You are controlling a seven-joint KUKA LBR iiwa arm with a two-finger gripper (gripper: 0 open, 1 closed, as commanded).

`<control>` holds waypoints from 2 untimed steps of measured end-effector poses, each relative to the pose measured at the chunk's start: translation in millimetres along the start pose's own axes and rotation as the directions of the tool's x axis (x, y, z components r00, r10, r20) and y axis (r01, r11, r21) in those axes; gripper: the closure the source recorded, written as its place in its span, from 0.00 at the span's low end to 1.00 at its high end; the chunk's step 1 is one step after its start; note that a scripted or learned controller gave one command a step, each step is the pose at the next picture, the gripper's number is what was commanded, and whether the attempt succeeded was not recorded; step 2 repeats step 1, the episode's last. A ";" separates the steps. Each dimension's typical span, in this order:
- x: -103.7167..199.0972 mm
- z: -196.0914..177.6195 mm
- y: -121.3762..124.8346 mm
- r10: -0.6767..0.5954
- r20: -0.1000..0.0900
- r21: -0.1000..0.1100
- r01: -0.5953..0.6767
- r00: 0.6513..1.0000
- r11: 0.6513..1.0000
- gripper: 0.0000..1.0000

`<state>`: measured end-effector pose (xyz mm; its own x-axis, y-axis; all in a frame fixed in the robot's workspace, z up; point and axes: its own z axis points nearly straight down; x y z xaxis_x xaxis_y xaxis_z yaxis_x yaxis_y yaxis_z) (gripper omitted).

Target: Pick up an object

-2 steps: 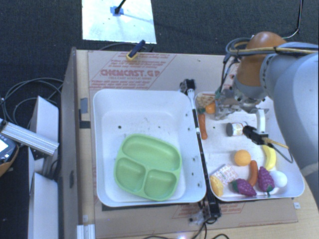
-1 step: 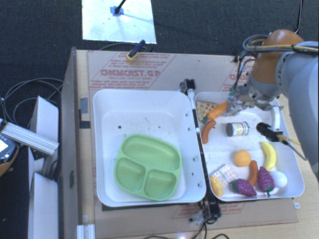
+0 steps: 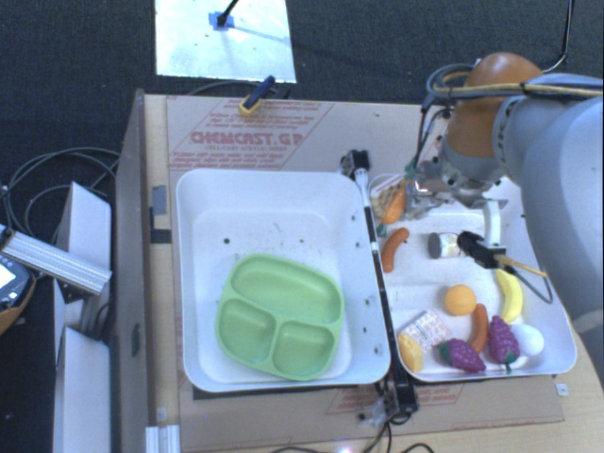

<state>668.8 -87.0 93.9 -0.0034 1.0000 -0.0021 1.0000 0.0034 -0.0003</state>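
While a green divided plate is sitting in the left bin, the tool is hanging just beside a carrot in the right bin; grip cannot be told.

Fixed cam above bench, slanting down on both bins.

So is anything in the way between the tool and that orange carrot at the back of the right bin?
Nothing visible. The tool hangs right beside the carrot. A red sausage lies just in front of the carrot, and the bin wall runs close along its other side.
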 end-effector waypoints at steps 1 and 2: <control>-3.3 6.3 0.2 0.002 0.000 -0.003 -0.002 1.000 1.000 0.00; -3.3 6.3 0.2 0.002 0.000 -0.003 -0.002 1.000 1.000 0.00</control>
